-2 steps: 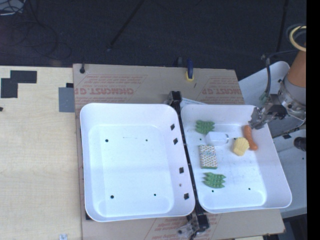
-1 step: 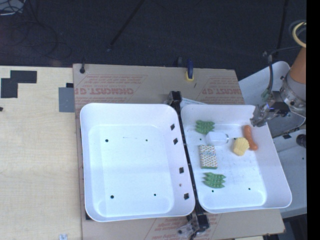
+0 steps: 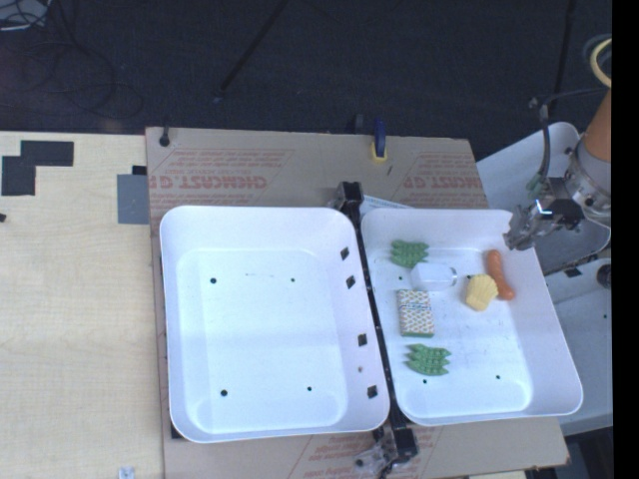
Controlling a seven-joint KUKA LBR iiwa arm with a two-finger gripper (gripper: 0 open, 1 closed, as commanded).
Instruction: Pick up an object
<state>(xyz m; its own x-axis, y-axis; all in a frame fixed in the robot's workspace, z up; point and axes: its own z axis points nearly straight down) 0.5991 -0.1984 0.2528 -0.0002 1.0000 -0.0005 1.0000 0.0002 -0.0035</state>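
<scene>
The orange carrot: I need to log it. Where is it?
The orange carrot lies in the right bin, near its upper right edge, touching the yellow piece on its left.

Six small things lie loose in the right bin (image 3: 559, 367). An orange carrot (image 3: 499, 273) lies slantwise near the far right edge, touching a yellow lumpy piece (image 3: 480, 292). A green leafy piece (image 3: 408, 253) lies near the far left corner, just beside a flat white piece (image 3: 434, 275). A patterned rectangular block (image 3: 415, 312) lies flat below it; another green leafy piece (image 3: 428, 359) lies nearer the front edge.
</scene>
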